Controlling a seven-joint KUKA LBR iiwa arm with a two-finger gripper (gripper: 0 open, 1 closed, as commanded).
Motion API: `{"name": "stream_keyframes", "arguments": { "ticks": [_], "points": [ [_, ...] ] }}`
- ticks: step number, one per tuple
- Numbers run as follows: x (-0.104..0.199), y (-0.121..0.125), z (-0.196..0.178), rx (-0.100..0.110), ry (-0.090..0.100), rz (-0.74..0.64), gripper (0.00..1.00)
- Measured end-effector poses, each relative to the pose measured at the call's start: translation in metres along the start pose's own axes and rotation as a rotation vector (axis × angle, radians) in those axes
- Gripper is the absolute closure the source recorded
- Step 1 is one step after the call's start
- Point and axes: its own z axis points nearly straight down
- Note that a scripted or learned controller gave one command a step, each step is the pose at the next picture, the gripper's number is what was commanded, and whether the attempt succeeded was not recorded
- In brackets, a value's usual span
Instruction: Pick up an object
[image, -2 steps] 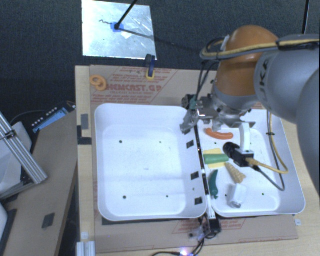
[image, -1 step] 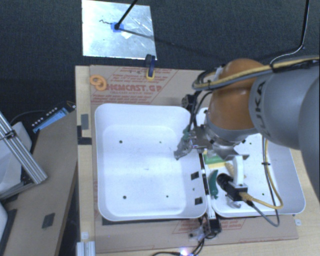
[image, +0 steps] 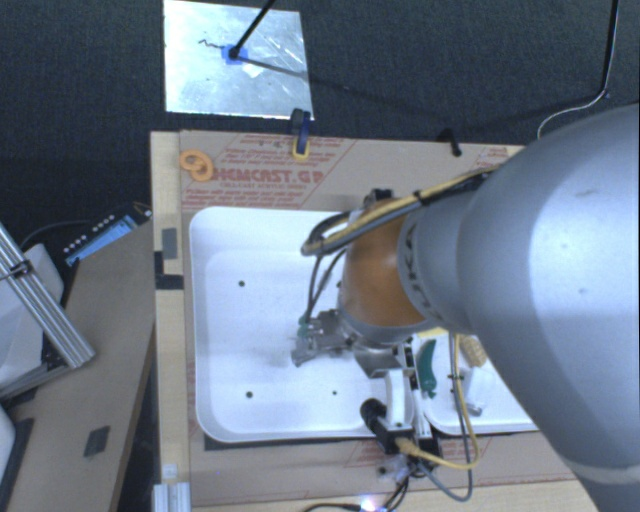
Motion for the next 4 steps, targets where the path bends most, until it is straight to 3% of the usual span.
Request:
{"name": "stream_keyframes", "arguments": {
  "ticks": [1,2,3,4],
  "points": [
    [-0.004,0.003,-0.016,-0.010,0.000,0.008,1.00],
    [0.026,0.020,-0.217,-0.029,0.006,0.000,1.00],
    [0.069,0.064,-0.270,-0.021,0.003,0.000,1.00],
    [0.072,0.113,-0.357,-0.024,0.002,0.003,1.00]
  ]
}}
